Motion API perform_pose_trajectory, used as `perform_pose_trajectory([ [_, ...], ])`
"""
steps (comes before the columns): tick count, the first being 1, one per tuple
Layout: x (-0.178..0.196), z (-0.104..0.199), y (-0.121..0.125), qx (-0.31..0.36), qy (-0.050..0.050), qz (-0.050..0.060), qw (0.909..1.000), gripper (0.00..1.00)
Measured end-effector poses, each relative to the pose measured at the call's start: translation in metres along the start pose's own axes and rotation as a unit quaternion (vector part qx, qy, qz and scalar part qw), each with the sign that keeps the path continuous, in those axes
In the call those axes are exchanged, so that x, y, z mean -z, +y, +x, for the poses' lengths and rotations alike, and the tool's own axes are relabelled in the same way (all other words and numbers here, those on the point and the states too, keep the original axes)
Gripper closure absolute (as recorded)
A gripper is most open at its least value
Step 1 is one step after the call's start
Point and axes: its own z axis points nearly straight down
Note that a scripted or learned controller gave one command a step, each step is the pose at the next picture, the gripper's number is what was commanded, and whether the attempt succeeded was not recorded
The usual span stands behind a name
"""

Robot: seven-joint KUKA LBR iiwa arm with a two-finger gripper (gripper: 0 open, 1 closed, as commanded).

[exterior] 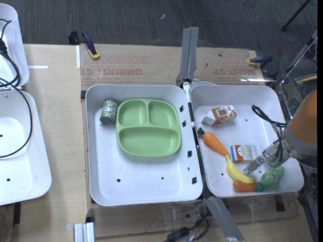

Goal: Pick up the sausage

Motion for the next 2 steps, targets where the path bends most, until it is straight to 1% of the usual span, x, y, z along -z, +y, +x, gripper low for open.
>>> perform_pose_trajectory([
  [1, -0.0023, 0.0532, 0.0457, 0.108, 0.004, 0.002, 0.9941, 0.00],
  [2, 0.0058, 0.0523, 0.0456, 0.106, 0.003, 0.002, 0.9944, 1.00],
])
